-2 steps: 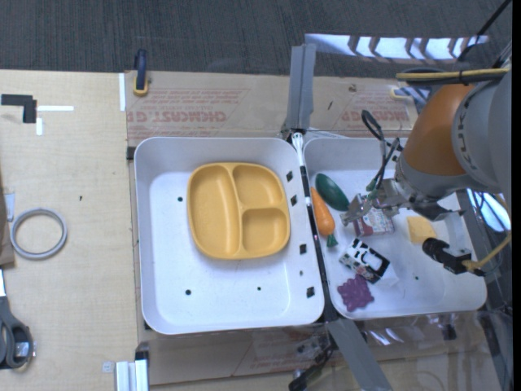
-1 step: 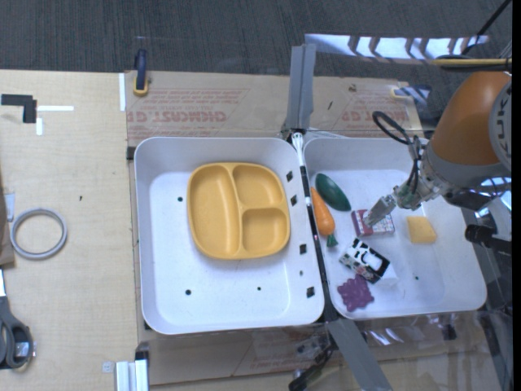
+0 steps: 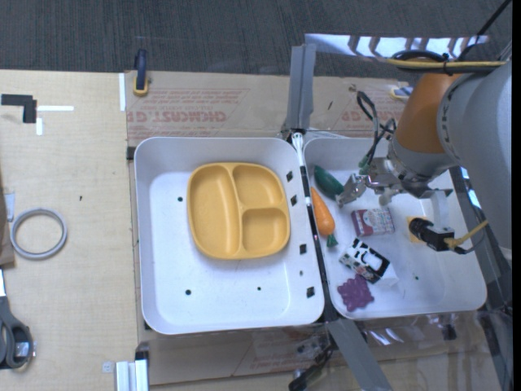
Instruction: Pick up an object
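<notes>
My gripper (image 3: 372, 194) hovers over the back part of the right bin (image 3: 456, 287), open, with nothing between its fingers. Just below it lies a small pink and white box (image 3: 373, 221). A green vegetable (image 3: 329, 181) and an orange carrot (image 3: 323, 212) lie to its left, near the bin's left wall. A black and white toy (image 3: 365, 260) and a purple bunch of grapes (image 3: 356, 293) rest nearer the front of the bin.
A yellow divided plate (image 3: 239, 210) sits in the left bin (image 3: 163, 300). The arm's grey and orange wrist (image 3: 431, 125) leans in over the right bin's back right corner. A tape ring (image 3: 36, 233) and scissors (image 3: 12, 342) lie on the bench at left.
</notes>
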{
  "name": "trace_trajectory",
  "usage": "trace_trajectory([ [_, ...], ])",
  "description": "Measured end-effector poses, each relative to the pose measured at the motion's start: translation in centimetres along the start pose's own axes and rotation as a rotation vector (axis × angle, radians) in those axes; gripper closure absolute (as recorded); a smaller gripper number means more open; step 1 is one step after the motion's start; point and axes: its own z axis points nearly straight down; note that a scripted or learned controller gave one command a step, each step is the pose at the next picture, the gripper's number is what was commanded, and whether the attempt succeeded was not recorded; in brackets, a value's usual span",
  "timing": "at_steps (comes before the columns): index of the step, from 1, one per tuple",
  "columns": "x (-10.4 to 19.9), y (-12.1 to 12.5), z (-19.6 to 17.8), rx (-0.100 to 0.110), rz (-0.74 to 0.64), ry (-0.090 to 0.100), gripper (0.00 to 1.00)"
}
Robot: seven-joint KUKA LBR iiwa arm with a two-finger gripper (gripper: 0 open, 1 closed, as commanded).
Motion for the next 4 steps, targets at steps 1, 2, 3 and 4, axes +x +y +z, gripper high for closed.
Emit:
trace_trajectory([
  [1, -2.2, 4.4, -0.1, -0.003, -0.413, -0.001, 0.00],
  [2, -2.2, 4.4, -0.8, -0.001, -0.417, -0.002, 1.00],
  [3, -2.7, 4.4, -8.6, -0.004, -0.412, -0.001, 1.00],
  [4, -3.4, 4.4, -0.2, -0.004, -0.426, -0.001, 1.00],
])
